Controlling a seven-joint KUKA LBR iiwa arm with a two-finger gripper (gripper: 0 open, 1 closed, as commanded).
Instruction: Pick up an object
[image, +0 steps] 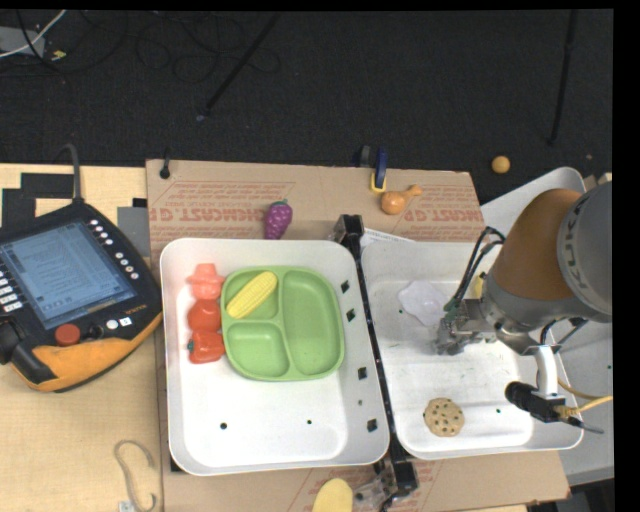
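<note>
My gripper (449, 338) hangs low over the middle of the right bin (480, 385), at the end of the grey and orange arm coming in from the right. A pale translucent object (424, 297) lies just up and left of it, close but apart from it as far as I can tell. A round chocolate-chip cookie (443, 417) rests on the bin floor below the gripper, near the front wall. In the left bin (260, 430) a green divided plate (300, 340) carries a yellow corn cob (250, 293). Red and pink toy pieces (204, 315) sit beside the plate's left edge.
On the cardboard behind the bins lie purple grapes (278, 218) and an orange pear-shaped toy (397, 199). A small orange ball (500, 164) sits further back. A yellow object (333, 494) lies at the front edge. A teach pendant (70, 290) rests at the far left.
</note>
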